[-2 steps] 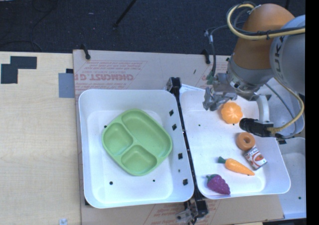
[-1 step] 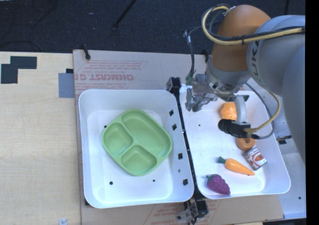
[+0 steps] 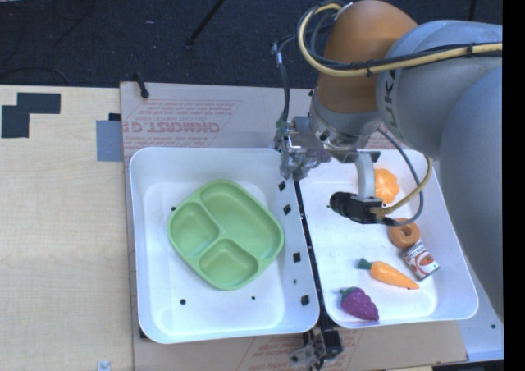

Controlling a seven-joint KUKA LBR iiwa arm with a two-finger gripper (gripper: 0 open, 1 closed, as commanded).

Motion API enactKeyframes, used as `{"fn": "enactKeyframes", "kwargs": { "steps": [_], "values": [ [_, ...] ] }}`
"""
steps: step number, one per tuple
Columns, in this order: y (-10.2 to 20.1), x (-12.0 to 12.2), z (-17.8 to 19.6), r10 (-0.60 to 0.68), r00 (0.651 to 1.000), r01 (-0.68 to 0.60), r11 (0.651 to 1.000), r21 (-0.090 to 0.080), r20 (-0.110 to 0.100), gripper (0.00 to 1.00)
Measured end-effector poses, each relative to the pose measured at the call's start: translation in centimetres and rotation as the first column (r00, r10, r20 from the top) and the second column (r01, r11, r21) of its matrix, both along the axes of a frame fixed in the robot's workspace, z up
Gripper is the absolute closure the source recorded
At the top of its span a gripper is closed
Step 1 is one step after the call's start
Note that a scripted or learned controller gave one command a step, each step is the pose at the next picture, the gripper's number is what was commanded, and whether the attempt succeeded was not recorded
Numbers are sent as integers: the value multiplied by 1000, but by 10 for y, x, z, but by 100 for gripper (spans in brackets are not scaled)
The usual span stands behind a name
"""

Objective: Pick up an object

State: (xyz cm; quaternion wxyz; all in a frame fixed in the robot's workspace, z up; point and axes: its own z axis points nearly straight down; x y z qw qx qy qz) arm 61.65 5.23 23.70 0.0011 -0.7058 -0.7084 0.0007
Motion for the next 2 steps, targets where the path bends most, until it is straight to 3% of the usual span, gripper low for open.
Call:
{"fn": "enactKeyframes", "kwargs": {
  "steps": [1, 2],
  "values": [
    [55, 9, -4, 1, 1000, -1, 1000, 0, 0, 100],
    [54, 8, -4, -1, 1000, 1, 1000, -1, -1, 0]
  ]
}}
